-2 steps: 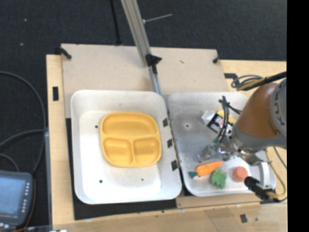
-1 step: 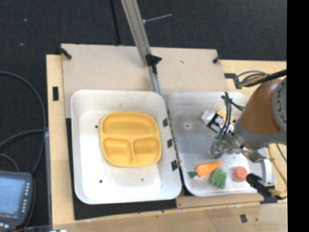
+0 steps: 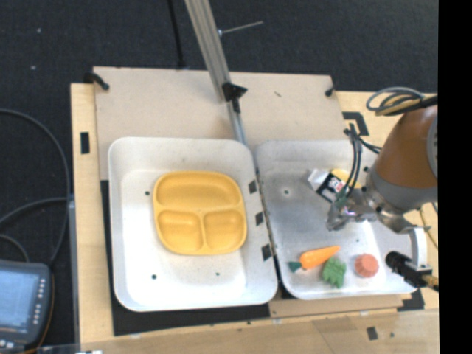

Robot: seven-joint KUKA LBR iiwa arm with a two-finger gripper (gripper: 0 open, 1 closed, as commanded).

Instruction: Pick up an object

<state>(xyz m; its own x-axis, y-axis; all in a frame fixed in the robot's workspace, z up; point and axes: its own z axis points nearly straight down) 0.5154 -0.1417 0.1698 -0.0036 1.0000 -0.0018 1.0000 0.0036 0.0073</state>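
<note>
My gripper [image 3: 338, 218] hangs low over the middle of the right bin [image 3: 295, 205], at the end of the grey and orange arm coming in from the right. Nothing can be seen in its grasp. An orange carrot [image 3: 320, 257] lies near the bin's front edge, just below the gripper. A green leafy toy [image 3: 334, 272] sits right of the carrot's tip, and a reddish round piece [image 3: 366, 265] lies further right. A small white, black and yellow item [image 3: 328, 181] lies close above and left of the gripper.
The left bin [image 3: 133, 198] holds a yellow divided plate [image 3: 199, 212]. A metal post [image 3: 214, 50] rises behind the bins, between them. A wall separates the two bins.
</note>
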